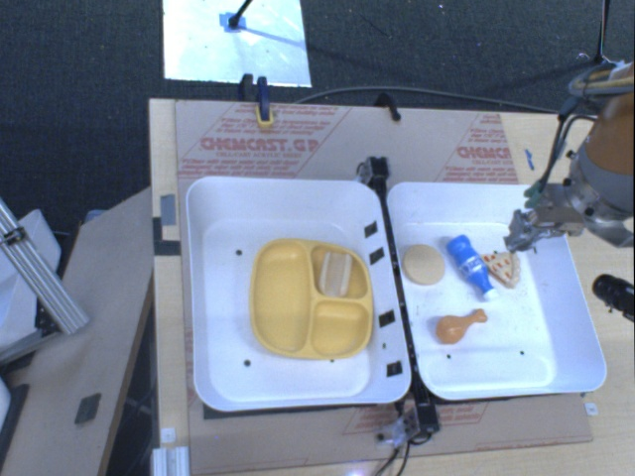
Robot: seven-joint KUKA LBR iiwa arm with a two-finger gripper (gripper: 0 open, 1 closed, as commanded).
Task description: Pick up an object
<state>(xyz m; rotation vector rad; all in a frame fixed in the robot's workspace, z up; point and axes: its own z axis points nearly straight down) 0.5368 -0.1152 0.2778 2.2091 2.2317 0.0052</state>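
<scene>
bins side by side fill the middle of the frame, and we see the left bin (213,216) holding a yellow divided tray (283,310) with a pale tan block (335,273) in its upper right compartment. the right bin (566,365) carries four small things. a round beige disc (424,264) lies near the bin's left wall. just right of it a blue bottle (466,262) lies tilted, its white cap pointing toward the lower right. a pizza slice toy (502,268) sits against the bottle's cap end, touching or very nearly so. below these, apart from them, an orange drumstick toy (459,326) lies with its thin end pointing to the right.

the arm (605,167) comes in from the right edge of the frame, and the gripper (520,236) sits at the right side of the right bin, just above the pizza slice toy in the picture. we cannot tell whether it is released or clenched, and we see nothing lodged in it. whether it touches the pizza slice toy we also cannot tell.

both bins rest on a board (298,137) printed with red lettering. a blue and yellow clamp (262,102) grips its upper edge, and a pale square sheet (233,26) lies on the dark floor at the upper left.
</scene>
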